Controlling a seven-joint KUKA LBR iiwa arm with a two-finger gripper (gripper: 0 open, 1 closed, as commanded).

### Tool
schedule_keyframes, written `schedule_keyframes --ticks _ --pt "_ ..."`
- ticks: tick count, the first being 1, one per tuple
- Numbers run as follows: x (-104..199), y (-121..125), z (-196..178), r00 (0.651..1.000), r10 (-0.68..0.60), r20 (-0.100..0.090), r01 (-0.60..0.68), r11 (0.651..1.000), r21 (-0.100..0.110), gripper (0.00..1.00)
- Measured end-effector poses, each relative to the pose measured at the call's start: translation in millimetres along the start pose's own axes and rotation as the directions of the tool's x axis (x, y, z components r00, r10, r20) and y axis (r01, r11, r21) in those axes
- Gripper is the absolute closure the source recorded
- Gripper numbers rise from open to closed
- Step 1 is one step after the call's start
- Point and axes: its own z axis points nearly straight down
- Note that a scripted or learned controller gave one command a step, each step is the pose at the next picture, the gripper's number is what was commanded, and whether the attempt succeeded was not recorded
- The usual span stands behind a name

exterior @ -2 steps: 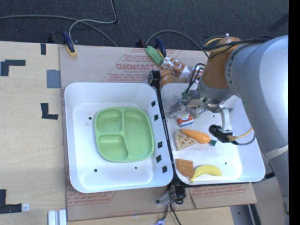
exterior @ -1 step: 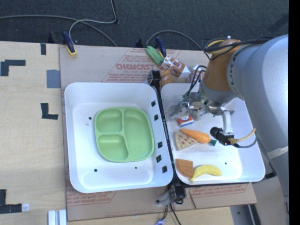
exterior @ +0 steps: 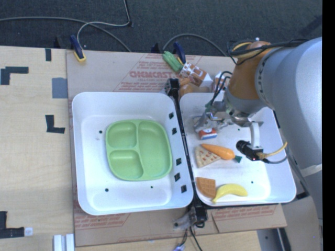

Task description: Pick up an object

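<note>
We see a wooden bench (exterior: 31, 156) with a cardboard sheet (exterior: 131, 77) under two white bins. The left bin (exterior: 86, 192) holds a green divided plate (exterior: 138, 149). In the right bin (exterior: 280, 190) lie a small red-and-blue carton (exterior: 207, 134), a carrot (exterior: 219, 151), a waffle (exterior: 205, 186) and a banana (exterior: 230, 191). The gripper (exterior: 208, 120) hangs just above the carton; whether it is spread we cannot tell.

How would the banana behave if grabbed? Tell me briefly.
The banana is curved and smooth, so it would probably pivot or slip between fingers. It looks like a light toy, likely easy to lift. It touches the waffle, which a push might nudge.
</note>
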Motion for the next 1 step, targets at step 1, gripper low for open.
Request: schedule_keyframes --ticks 1 --pt "67.4 -18.1 -89.2 1.000 0.001 -0.003 -0.001 1.000 0.003 1.00"
